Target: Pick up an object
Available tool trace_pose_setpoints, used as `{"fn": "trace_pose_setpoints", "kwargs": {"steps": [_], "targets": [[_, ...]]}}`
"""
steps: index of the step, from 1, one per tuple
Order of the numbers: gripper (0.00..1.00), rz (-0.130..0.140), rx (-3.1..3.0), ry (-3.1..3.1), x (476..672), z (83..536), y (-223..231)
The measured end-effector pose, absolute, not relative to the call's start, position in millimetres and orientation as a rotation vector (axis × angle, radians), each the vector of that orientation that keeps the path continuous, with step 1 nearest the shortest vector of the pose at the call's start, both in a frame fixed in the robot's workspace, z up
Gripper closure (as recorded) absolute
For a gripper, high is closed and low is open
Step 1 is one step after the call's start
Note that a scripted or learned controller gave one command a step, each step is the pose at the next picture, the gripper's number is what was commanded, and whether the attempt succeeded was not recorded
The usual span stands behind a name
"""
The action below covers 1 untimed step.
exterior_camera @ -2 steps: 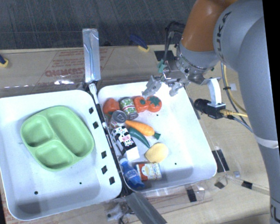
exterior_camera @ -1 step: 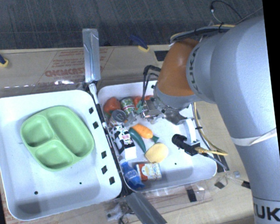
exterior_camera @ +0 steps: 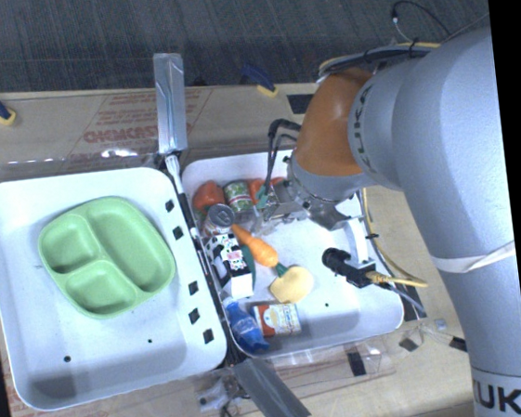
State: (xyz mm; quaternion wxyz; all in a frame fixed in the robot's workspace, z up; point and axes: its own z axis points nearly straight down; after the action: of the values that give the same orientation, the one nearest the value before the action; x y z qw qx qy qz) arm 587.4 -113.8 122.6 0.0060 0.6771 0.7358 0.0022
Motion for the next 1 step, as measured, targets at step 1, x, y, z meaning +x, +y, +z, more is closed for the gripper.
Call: {"fn": "trace_pose_setpoints", "kwargs": {"steps": [1], "targets": [[0.0, 0.007, 2.119, 2.303, 587.3, 122.5, -113.7]]}}
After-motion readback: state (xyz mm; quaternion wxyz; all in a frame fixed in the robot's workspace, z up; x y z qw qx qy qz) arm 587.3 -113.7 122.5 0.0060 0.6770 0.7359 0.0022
